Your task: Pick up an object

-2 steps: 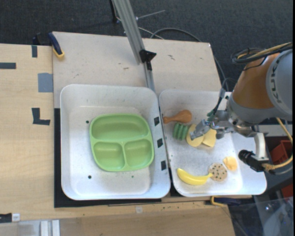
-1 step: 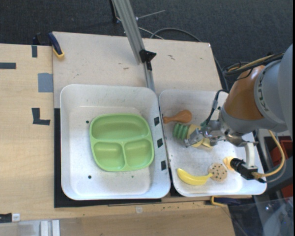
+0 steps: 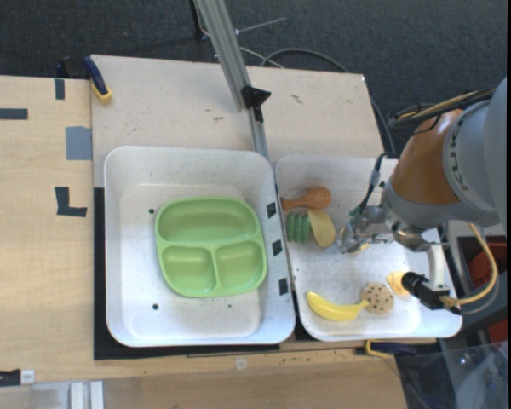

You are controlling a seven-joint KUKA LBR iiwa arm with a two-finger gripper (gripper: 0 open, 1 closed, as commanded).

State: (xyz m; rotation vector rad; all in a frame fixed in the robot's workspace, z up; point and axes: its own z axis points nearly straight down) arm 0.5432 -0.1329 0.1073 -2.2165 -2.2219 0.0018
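Note:
My gripper (image 3: pixel 351 241) hangs low over the middle of the right bin (image 3: pixel 336 170), reaching in from the right. Just left of it lie a pale yellow oval piece (image 3: pixel 322 227), a green ribbed item (image 3: pixel 299 227) and an orange-brown spoon-shaped toy (image 3: pixel 309 199). A yellow banana (image 3: pixel 331 308) and a tan speckled cookie (image 3: pixel 376 296) rest near the bin's front edge. A small yellow-orange piece (image 3: pixel 399 281) sits to the right of the cookie. I see nothing between the fingers.
The left bin (image 3: pixel 128 254) holds a green divided plate (image 3: pixel 210 246). A metal pole (image 3: pixel 230 54) slants from the top toward the wall between the bins. The arm's grey and orange body (image 3: pixel 439 173) covers the right bin's far right corner.

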